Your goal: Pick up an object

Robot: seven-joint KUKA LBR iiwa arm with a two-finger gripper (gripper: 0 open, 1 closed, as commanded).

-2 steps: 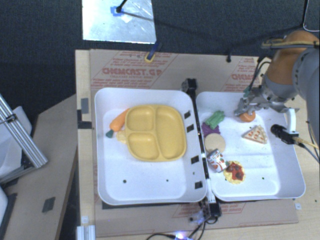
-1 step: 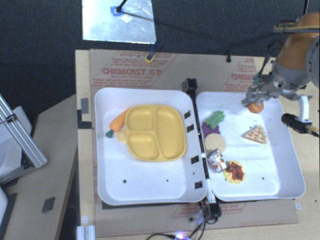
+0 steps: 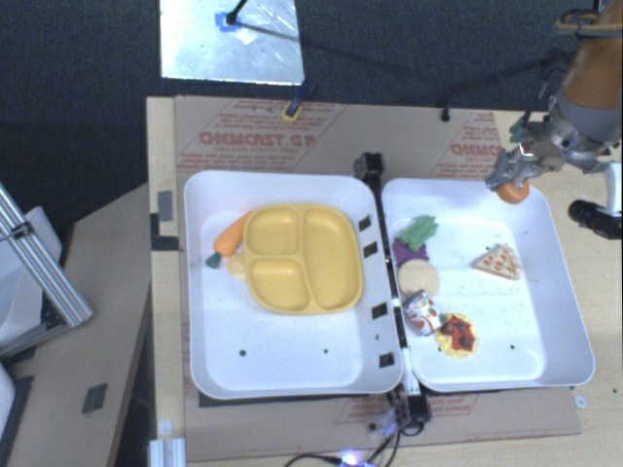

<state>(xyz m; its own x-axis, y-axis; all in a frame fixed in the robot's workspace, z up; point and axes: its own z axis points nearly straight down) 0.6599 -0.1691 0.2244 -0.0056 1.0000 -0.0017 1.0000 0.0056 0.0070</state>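
Robot lab bench.
Two white bins [image 3: 292,382] sit on Chemcast-printed board [image 3: 263,134], beside aluminium framing [image 3: 39,261] and loose cables [image 3: 409,61].

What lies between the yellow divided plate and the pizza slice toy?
In the camera view: the bins' black-clipped divider, then green-and-purple toy and round beige piece, between plate and pizza slice.

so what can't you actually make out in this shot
- Gripper: too small and blurred in the camera view to tell open from shut, or whether it grips the orange object at its tip.
- Carrot: its inner end is hidden beneath the yellow tray.
- Arm: cut off by the right edge.
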